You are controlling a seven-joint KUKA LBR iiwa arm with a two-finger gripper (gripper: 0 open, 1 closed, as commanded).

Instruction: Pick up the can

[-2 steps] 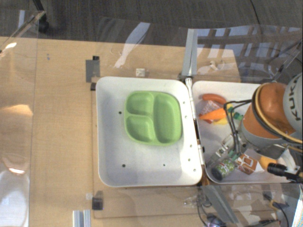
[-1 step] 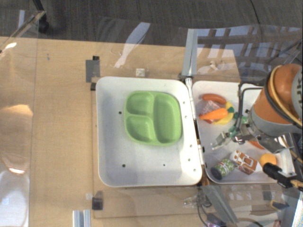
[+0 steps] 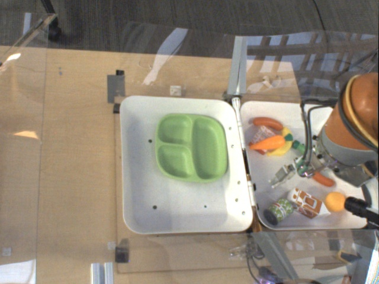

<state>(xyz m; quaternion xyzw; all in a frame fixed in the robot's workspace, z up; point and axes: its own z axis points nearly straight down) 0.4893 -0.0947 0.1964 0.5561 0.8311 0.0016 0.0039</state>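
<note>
From my seat I have the camera view, looking down at a slant on the wooden bench [image 3: 59, 158] with its two white bins. The left bin [image 3: 139, 206] carries a green divided plate [image 3: 192, 147], three compartments, lying flat a little above the bin's middle.

The right bin [image 3: 259, 114] is the busy one. The can [image 3: 278, 210] lies on its side near the bin's lower left corner, its dark end pointing toward the lower left and its green label facing up. Just to its right, touching or nearly so, is a small brown and white carton [image 3: 308, 202], and beyond that an orange ball-like fruit [image 3: 335, 202]. Toward the top of the bin I see a sausage [image 3: 267, 123], with a toy carrot [image 3: 269, 142] below it and a yellow and green piece [image 3: 284, 148] beside the carrot.

The arm [image 3: 355, 123] comes in from the right, grey with its orange band showing large. The gripper [image 3: 287, 173] points left and down into the bin's middle, its metal fingers [image 3: 283, 175] slightly parted with nothing between them. It sits above the can and apart from it. A small reddish item [image 3: 324, 179] lies just right of the gripper base.
</note>
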